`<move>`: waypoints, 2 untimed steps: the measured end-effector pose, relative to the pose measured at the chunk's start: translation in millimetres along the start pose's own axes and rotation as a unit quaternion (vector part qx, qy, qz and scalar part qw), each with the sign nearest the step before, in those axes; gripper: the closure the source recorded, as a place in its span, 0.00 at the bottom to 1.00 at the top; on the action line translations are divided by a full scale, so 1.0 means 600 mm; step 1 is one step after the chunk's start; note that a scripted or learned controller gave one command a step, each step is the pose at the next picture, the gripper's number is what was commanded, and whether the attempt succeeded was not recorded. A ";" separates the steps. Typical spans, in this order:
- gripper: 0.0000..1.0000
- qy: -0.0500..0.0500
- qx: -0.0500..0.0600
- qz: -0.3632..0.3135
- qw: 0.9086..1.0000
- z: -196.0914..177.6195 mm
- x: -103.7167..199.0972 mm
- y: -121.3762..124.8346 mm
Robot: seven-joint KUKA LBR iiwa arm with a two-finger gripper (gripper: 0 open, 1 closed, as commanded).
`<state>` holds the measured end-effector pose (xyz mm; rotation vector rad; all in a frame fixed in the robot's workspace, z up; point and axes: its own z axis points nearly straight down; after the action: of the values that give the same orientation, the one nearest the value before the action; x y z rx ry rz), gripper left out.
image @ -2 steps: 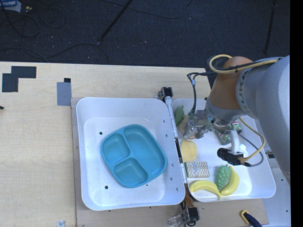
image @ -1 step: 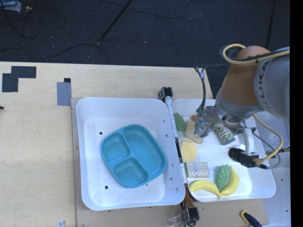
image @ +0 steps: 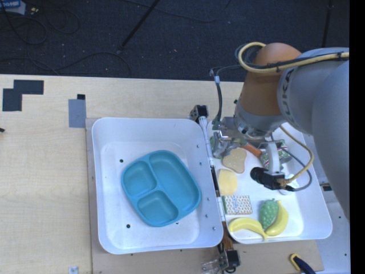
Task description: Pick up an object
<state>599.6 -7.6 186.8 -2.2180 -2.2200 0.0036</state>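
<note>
Nearest the camera, at the front of the right bin, a yellow banana curls along the rim. A second yellow curved fruit lies just beside it, with a bumpy green fruit resting against that one. These three are crowded together, which would probably make a clean grab on any one of them awkward.

Just behind them, close to the wall shared by the bins, is a small patterned square, lying flat. Behind that comes a pale yellow piece, and then a beige piece.

In the left bin a blue divided plate sits alone, turned at a slant, wide and low. It looks a poor candidate for a narrow pinch.

Farther back, the tool hangs low over the back left corner of the right bin, just beyond the beige piece. An orange stick-like object lies beside it. The wrist points down, which suggests a straight-down approach on the loose pieces there, since they lie apart enough to reach. The wrist hides the tool's tip, so whether it is open or closed cannot be told, and nothing is seen held in it. The beige piece seems the likeliest object to be picked, and it lies on the bin floor.

Beyond the bins the desk gives way to dark floor.
</note>
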 end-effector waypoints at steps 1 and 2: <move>0.00 0.000 0.000 0.000 1.000 0.000 0.000 0.000; 0.00 -0.001 0.000 0.001 1.000 0.000 -0.113 0.013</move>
<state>607.5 -75.5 187.0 -2.2211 -2.2193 0.0042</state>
